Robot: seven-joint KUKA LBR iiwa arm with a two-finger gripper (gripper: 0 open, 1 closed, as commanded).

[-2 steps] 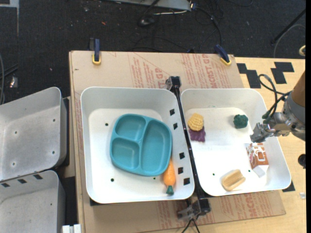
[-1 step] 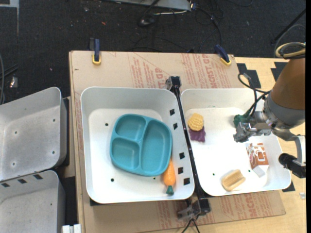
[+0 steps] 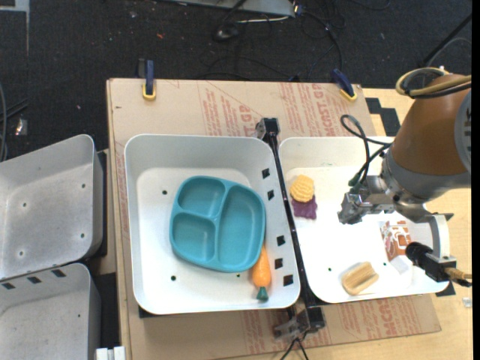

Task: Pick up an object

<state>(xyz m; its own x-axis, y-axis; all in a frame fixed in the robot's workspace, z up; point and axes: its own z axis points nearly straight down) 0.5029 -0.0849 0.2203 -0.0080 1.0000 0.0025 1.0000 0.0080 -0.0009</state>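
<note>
My gripper [image 3: 351,210] hangs over the middle of the right bin [image 3: 330,160], below the grey wrist and the orange band. To its left, a yellow ridged piece [image 3: 301,187] rests against a purple piece [image 3: 305,208] by the bin's left wall. A tan bread-like block [image 3: 359,277] lies near the front edge, below the gripper. A red and white packet [image 3: 396,240] lies to the gripper's right, partly under the arm. Nothing is seen held.
The left bin [image 3: 146,201] holds a teal divided plate [image 3: 219,223] and an orange carrot [image 3: 261,274] at its front right corner. A black rail [image 3: 283,201] runs between the bins. Cables hang behind the wrist. Spare white trays [image 3: 45,201] lie to the left.
</note>
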